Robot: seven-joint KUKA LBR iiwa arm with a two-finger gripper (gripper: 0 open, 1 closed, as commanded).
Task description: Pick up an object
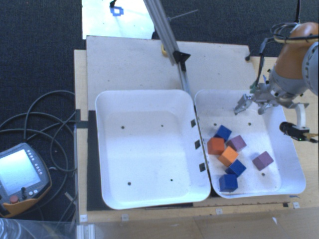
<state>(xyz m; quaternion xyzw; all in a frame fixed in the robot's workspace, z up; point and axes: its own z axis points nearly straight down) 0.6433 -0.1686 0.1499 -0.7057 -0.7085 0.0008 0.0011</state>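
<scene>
Several small cubes lie in the right bin [290, 156]. A blue cube [223, 132], a red-orange cube [216, 146], a purple cube [237, 143] and an orange cube [229, 156] cluster near its left wall. Two more blue cubes [237, 168] [228, 182] sit closer to the front. Another purple cube [262, 160] lies apart on the right. My gripper [250, 109] hangs over the back of the right bin, behind the cluster and apart from it. It is open, with nothing between its fingers.
The left bin [144, 91] stands beside the right one, sharing a divider edge with black tabs [197, 144]. A slanted metal pole [160, 21] runs from the top down to the bins' junction. A teach pendant [20, 176] and cables [45, 116] lie off the bench at left.
</scene>
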